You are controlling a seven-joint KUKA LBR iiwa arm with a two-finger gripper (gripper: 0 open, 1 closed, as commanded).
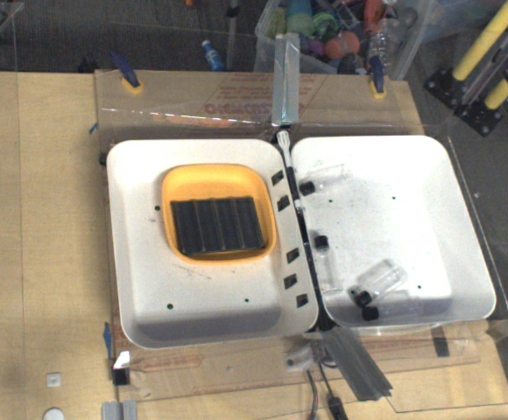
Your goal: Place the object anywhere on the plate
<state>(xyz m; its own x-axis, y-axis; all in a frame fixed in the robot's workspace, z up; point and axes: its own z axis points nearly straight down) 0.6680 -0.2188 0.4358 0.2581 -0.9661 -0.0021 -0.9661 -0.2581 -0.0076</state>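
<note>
Centrally, dark object (217,225) on plate (177,182)

Glossy orange plastic plate (177,185), ribbed black object (217,226)

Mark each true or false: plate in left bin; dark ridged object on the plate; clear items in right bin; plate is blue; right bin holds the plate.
1. The plate sits in the left bin. True.
2. A dark ridged object lies on the plate. True.
3. Clear bottle-like items with dark caps, such as the one at, lie in the right bin. True.
4. The plate is blue. False: it is orange-yellow.
5. The right bin holds the plate. False: the plate is in the left bin.
</note>
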